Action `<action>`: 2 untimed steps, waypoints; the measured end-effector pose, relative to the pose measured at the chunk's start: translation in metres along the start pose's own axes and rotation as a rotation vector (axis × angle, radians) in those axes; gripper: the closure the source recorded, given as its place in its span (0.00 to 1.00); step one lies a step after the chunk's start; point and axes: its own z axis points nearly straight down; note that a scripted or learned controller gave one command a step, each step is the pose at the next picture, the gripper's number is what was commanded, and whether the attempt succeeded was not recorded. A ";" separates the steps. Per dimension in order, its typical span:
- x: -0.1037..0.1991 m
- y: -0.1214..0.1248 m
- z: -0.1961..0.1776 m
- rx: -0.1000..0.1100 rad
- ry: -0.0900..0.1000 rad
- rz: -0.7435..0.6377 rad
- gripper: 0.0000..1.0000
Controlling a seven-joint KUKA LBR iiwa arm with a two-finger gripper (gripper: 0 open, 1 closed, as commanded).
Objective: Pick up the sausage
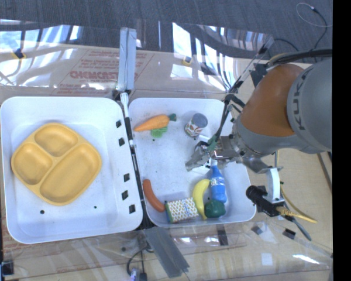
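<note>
One sausage (152, 195) is seen left of and below the gripper (197, 156), well apart. Its long axis is slanted along the bin wall (136, 174). The gripper is spread, nothing held.

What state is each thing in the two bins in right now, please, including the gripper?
sausage: lying by the right bin's left wall, not gripped
carrot: lying flat
can: tipped on its side
banana: lying flat
blue bottle: lying down
yellow divided plate: right way up in the left bin
gripper: over the right bin, holding nothing

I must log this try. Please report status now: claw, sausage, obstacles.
Claw mid right bin, holds nothing. Sausage at bin's lower left, untouched. Can beside it.
</note>
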 end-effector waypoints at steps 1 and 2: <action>-0.003 0.004 0.095 0.001 0.000 -0.007 0.00; 0.051 0.023 0.111 -0.005 -0.004 -0.233 0.00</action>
